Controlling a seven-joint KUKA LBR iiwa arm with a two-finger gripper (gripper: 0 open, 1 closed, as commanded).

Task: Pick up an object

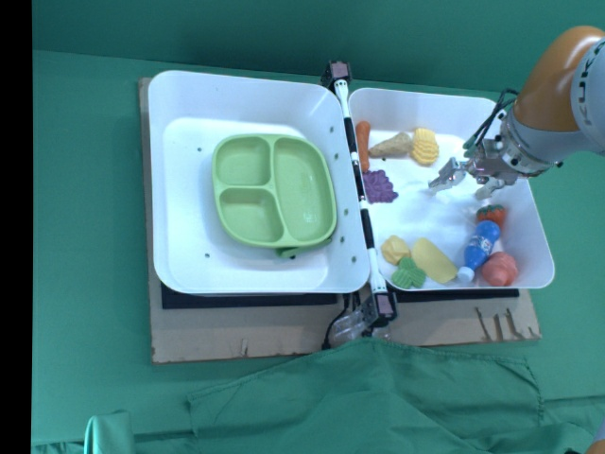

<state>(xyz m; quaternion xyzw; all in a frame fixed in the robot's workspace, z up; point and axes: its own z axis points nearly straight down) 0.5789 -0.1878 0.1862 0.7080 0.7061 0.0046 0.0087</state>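
- A clean pick is best made by lowering the two-finger gripper [463,174] squarely over one isolated toy, judged easiest for the blue-and-white toy bottle [479,248] in the right white bin [541,244].
- The fingers are seen spread apart, empty, with the wrist angled left above bare bin floor.

We see two shallow white plastic bins side by side on a green-draped bench. The left bin [189,102] holds a light green three-compartment plastic tray [274,192]. The right bin [529,244] holds small toy foods: an orange carrot [363,143], a purple grape bunch [379,186], a yellow corn piece [425,146] and a blue-and-white bottle [479,249]. The two-finger gripper [468,173] hangs over the right bin's bare floor, fingers spread apart with nothing between them.
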